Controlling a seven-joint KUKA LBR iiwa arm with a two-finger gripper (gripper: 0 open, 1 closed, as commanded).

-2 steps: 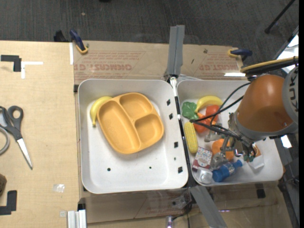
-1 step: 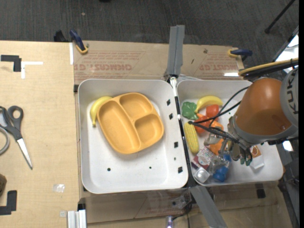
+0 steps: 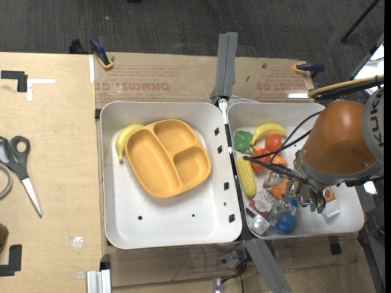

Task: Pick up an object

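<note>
You've got the grey arm w/ its orange band (image 3: 339, 142) coming in from the right edge, hanging over the right shallow white bin (image 3: 354, 224). The two-finger gripper (image 3: 303, 195) sits low in that bin's centre-right, down among the clutter; can't tell whether it's released or clenched, since wrist and cables cover it, and nothing is visibly held. Right bin contents: a yellow plastic banana (image 3: 269, 130) at the top, a green plastic pepper (image 3: 243, 141) to its left, a red round toy tomato (image 3: 273, 143) just below the banana, a yellow toy corn cob (image 3: 246, 176) lying along the left wall, an orange piece (image 3: 278, 189) near the gripper, a crinkly clear wrapper w/ red print (image 3: 264, 201) lower centre, a small silver round piece (image 3: 259, 225) and a blue piece (image 3: 285, 224) at the bottom, just beside each other. Left white bin (image 3: 122, 224), mid-frame: an orange three-compartment plastic plate (image 3: 166, 157), tilted diagonally, w/ a second yellow banana (image 3: 125, 138) touching its upper-left rim. Far left on the wooden bench (image 3: 55, 163), grey-handled scissors (image 3: 22, 170) lie well apart from both bins.
</note>
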